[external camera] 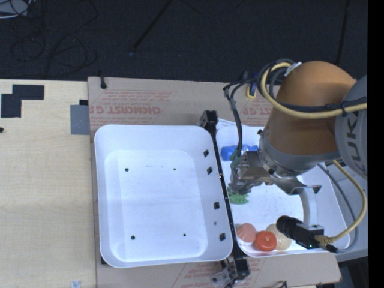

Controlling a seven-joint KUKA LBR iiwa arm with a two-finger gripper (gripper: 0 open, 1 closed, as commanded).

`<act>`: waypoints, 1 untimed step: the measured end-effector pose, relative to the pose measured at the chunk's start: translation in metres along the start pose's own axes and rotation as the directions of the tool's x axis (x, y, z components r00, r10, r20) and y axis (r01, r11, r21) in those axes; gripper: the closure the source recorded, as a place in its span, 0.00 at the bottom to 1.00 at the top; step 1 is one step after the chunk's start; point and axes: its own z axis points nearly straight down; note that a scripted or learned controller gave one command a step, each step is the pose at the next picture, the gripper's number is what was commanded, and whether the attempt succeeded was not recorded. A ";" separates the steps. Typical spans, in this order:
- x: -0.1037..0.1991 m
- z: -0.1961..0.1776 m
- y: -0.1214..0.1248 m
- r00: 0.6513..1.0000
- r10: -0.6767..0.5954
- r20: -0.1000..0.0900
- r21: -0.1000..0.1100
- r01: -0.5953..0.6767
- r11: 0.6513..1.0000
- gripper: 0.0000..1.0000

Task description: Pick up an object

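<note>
Cardboard sheet [157, 102]: red print, upside down, unreadable. Arm [367, 138]: "KU".

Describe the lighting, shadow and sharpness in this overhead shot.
Camera view: even, soft light; the left bin reads bright white without harsh glare, the floor behind is very dark. The arm shades the right bin around the gripper. Small items there, like the red object, look slightly soft.

The grey arm's bulky orange-banded wrist [309, 110] hides most of the right shallow white plastic bin [336, 221] and covers the two-finger gripper [239, 188], leaving its fingers unreadable.
</note>
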 end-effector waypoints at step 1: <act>-0.003 -0.011 0.002 1.000 0.004 0.002 -0.001 -0.004 1.000 1.00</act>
